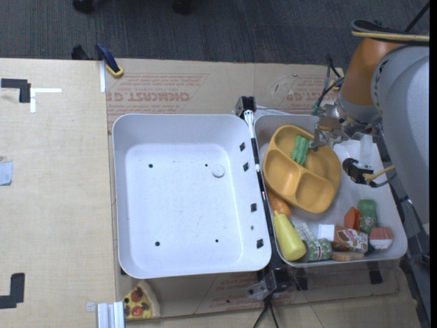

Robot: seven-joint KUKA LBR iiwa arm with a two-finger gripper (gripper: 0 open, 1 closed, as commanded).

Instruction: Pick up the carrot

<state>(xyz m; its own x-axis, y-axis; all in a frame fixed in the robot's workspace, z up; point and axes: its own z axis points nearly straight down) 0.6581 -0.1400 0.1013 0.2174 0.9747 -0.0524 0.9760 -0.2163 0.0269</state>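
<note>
1. The gripper [319,139] hangs over the upper right rim of the yellow divided plate [300,183] in the right bin [399,241]. It is close to a green piece [299,149] lying in the plate's top compartment. From this slanted view I cannot tell how far it is open, and nothing can be seen held in it.
2. The carrot [276,202] appears to be the short orange piece at the left wall of the right bin. It is wedged between the plate's lower left edge and the top of a yellow bottle [289,238]. It is well apart from the gripper, across the plate.
3. Only a small orange stub of the carrot shows. It looks smooth and tapered, and the plate's rim seems to cover part of it. I cannot tell how much lies underneath.
4. To do this step well, the arm should probably lift clear of the plate first, then cross to the bin's left side before descending.
5. The descent needs care because the bin wall, the plate and the bottle crowd the carrot. The opening should likely line up across the carrot's narrow width, in whatever free gap there is.
6. A low, centred grasp would suit a slippery tapered shape. A high pinch could squeeze it out or nudge the plate.
7. The left bin [130,183] plays no part here.
</note>
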